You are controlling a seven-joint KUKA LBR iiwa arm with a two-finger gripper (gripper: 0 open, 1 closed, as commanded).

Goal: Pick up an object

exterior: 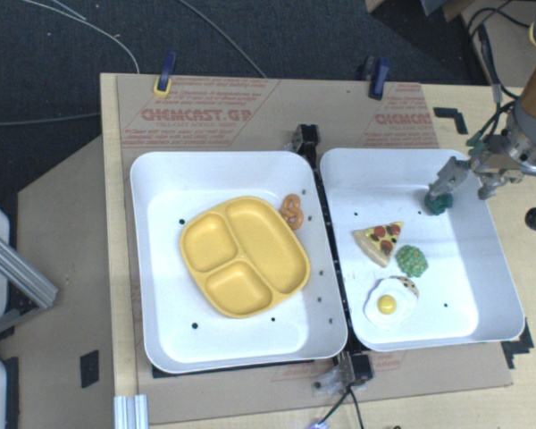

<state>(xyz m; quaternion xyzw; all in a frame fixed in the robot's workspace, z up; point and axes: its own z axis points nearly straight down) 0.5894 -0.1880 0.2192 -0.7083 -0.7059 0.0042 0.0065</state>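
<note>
The grey two-finger pincer reaches into the right shallow white bin at its upper right, seemingly clenched on a small dark-green object at its tips, though the contact is hard to make out. Further left and below lie a toy pizza slice, green toy broccoli and toy fried egg. The left shallow white bin holds a yellow three-compartment plastic tray, a small brown pretzel-like toy just beside it

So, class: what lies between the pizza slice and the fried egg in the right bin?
In the camera view, between pizza slice and fried egg: the green broccoli piece, slightly right.
</note>
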